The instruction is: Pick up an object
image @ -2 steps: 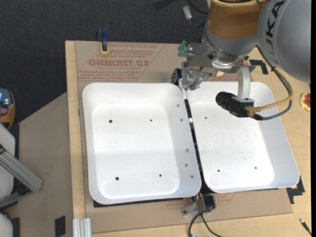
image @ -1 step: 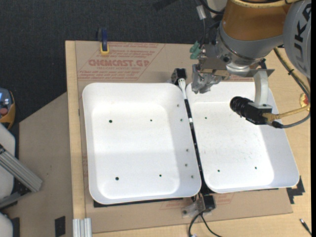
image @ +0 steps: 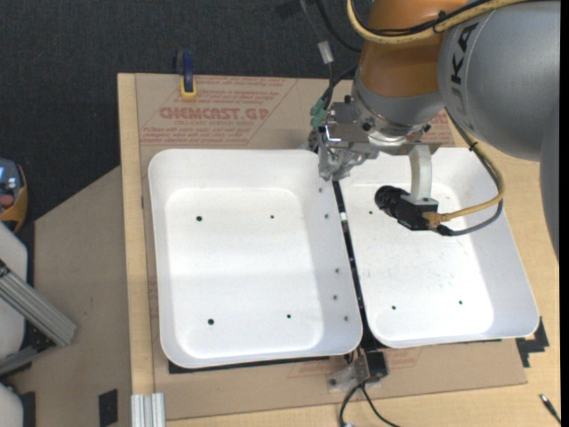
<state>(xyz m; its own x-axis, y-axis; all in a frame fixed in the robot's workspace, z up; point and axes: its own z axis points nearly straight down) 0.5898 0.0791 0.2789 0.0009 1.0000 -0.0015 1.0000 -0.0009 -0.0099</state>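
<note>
My gripper [image: 338, 160] hangs low over the far end of the ridge where the two white bins meet, its metal tip pointing down at the rims. The left bin [image: 169, 238] and the right bin [image: 498, 265] lie side by side, their floors marked by small dark dots. The orange wrist band [image: 404, 12] and grey arm [image: 516, 69] cover the right bin's far corner. From the wrist, a white bracket [image: 422, 169] carries a black fitting [image: 398, 206] with a tan cable [image: 471, 213] over the right bin's floor.
The bins rest on a brown board [image: 222, 105] with red print at the back. A blue and yellow clamp [image: 187, 74] grips the board's far edge. Metal framing [image: 36, 310] stands at the left, and a black connector [image: 369, 367] sits at the front.
</note>
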